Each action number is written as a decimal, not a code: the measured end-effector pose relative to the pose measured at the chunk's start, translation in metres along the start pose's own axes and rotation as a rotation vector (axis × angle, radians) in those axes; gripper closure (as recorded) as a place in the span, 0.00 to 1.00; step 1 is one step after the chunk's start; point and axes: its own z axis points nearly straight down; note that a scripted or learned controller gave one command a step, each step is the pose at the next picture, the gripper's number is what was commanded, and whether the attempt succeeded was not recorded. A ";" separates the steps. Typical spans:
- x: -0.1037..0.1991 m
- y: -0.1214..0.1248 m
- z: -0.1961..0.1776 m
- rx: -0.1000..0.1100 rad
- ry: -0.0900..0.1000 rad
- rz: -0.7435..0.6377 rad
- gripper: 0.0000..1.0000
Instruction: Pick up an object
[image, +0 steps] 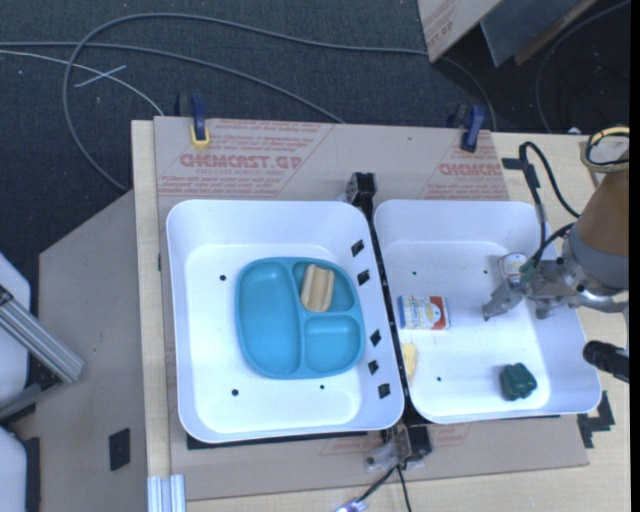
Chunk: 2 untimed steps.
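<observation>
This looks like a robotics lab or test cell, not a home. A bench carries a brown board printed with a maker's name and fixed by blue clamps. On it sit two shallow white bins, joined by black clips. Loose cables trail over dark carpet behind. A cardboard box stands at the top edge, and at the left is what may be an aluminium frame rail, though it is partly cut off.

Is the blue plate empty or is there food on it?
Not empty. The blue divided plate holds one tan bread-like piece in its upper right compartment; the other two compartments look bare.
</observation>
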 end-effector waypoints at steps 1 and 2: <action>0.001 0.000 0.064 0.000 0.000 -0.001 0.00; 0.000 0.002 0.049 -0.009 -0.003 0.000 1.00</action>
